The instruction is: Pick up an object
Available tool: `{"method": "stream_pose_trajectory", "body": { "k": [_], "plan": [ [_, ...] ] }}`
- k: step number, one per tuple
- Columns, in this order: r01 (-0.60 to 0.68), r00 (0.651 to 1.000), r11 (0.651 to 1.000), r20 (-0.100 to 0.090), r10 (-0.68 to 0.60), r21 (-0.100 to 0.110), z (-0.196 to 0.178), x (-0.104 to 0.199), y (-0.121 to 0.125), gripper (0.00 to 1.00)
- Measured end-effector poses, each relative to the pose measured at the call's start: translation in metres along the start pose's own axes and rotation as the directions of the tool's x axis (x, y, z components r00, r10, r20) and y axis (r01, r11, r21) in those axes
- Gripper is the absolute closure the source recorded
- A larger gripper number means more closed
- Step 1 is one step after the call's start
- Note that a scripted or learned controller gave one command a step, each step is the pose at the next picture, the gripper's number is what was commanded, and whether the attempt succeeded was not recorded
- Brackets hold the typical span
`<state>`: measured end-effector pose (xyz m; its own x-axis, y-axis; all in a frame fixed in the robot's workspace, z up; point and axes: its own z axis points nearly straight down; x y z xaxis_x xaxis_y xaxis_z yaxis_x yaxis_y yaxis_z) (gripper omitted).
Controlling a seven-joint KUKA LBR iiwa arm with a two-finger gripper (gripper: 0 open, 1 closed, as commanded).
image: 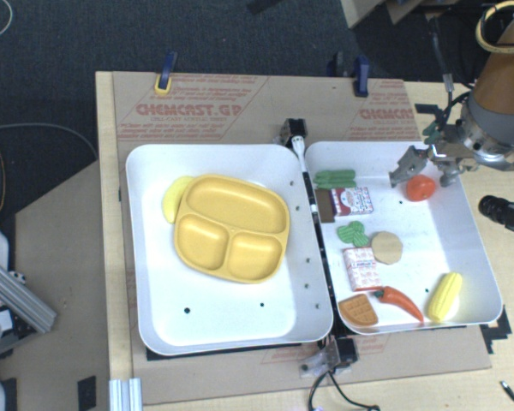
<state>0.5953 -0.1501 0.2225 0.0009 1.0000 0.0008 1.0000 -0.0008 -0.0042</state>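
- Two shallow white bins sit side by side on a cardboard-covered bench, the left bin (150, 255) and the right bin (475, 238) touching along their inner edges.
- Inside the left bin lies a yellow plastic divided plate with three compartments (231, 228), with a small yellow rounded piece (175, 197) tucked just beside its upper-left rim.
- At the right bin's upper right, the grey arm's two-finger gripper (422, 171) hangs with its fingers spread wide, one grey finger (403, 168) on the left.
- A small round red-orange ball-like object (420, 188) lies just below the gripper, near the fingers; whether they touch it cannot be told, and it is not clamped between them.
- Along the right bin's left half lie a green flat toy (335, 178), a red-and-white packet (353, 201), a small green leafy piece (352, 233), a tan round disc (386, 247) and a second red-and-white packet (360, 270).
- Near the front wall rest a brown waffle-like biscuit (358, 310), a red-orange chilli pepper (400, 302) and a yellow corn cob (445, 295).
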Motion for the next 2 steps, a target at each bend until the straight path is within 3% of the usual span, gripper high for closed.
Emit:
{"method": "stream_pose_trajectory", "body": {
  "k": [2],
  "plan": [
    [0.000, 1.000, 1.000, -0.001, 0.000, 0.002, 0.096, -0.012, -0.009, 0.00]
  ]
}}
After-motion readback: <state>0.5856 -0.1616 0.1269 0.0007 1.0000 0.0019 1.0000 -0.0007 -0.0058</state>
